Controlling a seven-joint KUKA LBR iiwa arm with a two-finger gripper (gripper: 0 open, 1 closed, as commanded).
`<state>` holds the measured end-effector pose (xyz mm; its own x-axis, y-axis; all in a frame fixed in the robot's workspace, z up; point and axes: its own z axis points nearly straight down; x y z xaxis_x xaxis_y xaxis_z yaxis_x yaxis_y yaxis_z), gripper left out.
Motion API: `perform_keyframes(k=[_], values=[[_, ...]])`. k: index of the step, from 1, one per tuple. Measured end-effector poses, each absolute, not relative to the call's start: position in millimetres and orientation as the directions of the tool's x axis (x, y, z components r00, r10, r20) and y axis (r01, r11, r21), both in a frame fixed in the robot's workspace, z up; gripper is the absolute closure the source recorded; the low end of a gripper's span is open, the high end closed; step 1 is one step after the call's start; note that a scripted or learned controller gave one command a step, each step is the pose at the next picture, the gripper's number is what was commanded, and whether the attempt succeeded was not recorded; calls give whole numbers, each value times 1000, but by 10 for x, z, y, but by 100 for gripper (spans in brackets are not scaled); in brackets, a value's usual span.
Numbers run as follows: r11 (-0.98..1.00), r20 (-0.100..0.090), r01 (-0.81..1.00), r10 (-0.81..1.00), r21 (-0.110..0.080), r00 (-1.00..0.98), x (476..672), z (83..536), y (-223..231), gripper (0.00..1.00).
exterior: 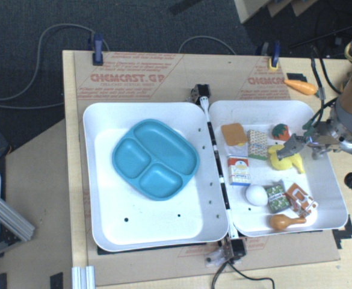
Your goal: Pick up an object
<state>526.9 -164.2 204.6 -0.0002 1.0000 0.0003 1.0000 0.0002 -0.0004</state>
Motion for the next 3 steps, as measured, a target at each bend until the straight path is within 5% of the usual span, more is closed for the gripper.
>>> perform_keyframes(k=[1,2,3], values=[[-3,1,1000,1000,-6,3,5406,778,-1974,0],[6,0,1000,1000,4,-6,5803,848,-1541,0],[1,-2,1000,1000,4,-1,5790,952,-1573,100]])
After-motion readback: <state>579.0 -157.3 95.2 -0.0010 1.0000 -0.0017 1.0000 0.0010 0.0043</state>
